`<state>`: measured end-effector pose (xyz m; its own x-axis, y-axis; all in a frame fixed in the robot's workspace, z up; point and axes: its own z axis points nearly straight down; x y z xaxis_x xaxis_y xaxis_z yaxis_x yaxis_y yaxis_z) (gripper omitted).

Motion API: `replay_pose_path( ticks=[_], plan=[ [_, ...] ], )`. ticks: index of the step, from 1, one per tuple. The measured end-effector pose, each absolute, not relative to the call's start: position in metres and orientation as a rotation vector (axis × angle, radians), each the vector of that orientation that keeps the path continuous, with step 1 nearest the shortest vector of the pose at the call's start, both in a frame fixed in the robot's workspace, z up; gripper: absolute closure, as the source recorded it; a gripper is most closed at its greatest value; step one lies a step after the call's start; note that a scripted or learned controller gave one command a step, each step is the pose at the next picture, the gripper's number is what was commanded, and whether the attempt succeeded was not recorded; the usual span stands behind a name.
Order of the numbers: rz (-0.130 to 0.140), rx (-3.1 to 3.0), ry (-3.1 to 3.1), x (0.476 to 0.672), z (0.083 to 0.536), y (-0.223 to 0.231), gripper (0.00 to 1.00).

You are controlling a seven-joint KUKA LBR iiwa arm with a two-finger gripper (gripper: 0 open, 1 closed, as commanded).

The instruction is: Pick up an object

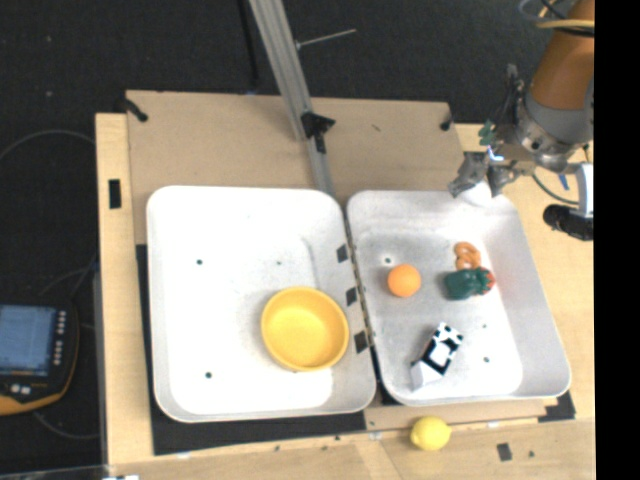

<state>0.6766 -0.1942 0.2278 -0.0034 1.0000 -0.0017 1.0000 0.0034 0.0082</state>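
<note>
The right bin [505, 368] holds an orange ball [404, 281], a dark green toy [467, 284] with a small orange pretzel-shaped piece [466, 255] just above it, and a black-and-white block [437, 354] nearer the front. A yellow bowl [304, 328] sits in the left bin [200, 238] near its right front. My gripper [481, 177] hangs over the far right corner of the right bin, apart from all these objects. Its fingers are spread and nothing sits between them.
A yellow lemon-like object [430, 433] lies on the bench in front of the right bin. A grey metal pole [285, 58] slants up from behind the gap between the bins. A handheld screen [30, 353] rests off the bench at the left.
</note>
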Motion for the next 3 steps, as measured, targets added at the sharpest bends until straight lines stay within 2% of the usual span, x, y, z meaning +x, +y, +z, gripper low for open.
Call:
replay_pose_path(
  ticks=[1, 2, 3],
  plan=[
    [0.002, 2.215, 2.225, 0.677, 0.258, -0.195, 1.00],
    [0.003, 2.215, 2.227, 0.662, 0.266, -0.150, 1.00],
    [0.001, 2.216, 2.227, 0.637, 0.257, -0.106, 1.00]
  ],
)
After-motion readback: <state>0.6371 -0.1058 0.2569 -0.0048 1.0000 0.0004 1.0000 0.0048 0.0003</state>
